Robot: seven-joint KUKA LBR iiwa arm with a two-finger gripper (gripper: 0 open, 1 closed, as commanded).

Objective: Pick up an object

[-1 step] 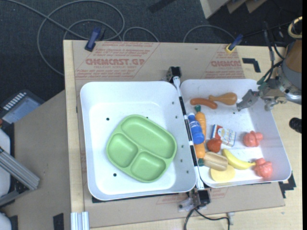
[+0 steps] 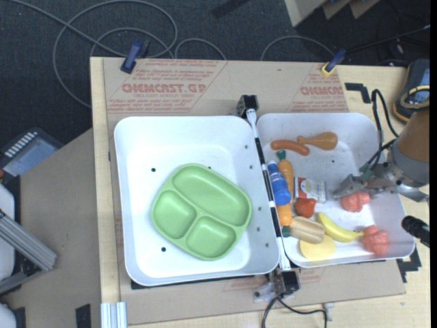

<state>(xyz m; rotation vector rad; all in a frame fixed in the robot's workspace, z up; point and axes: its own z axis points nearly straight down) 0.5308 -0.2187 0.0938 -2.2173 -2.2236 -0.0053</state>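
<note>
Camera view from above takes in the bench, a pale board with red lettering printed across it, and on it two shallow white bins with rounded corners and a smooth, plastic look. The left bin, well away from the fingers, carries a glossy green plate moulded into three compartments.

The grey arm comes in from the right over the right bin. Its gripper points leftward, low over the bin floor, and the dark metal fingers look a little apart, though at this size I cannot tell the gap with any certainty. A lumpy red toy, soft-edged and matte, sits just below the fingertips, touching or nearly so; it is not between them. It is roundish, with its longer side running roughly left to right.

Left of the fingers, along the bin's wall, lie a blue and white bottle and an orange carrot, both lengthwise up the bin. Beyond the fingers lie a sausage and a drumstick. Nearer me sit a curved yellow banana, a second red lump and a tan bun.
</note>
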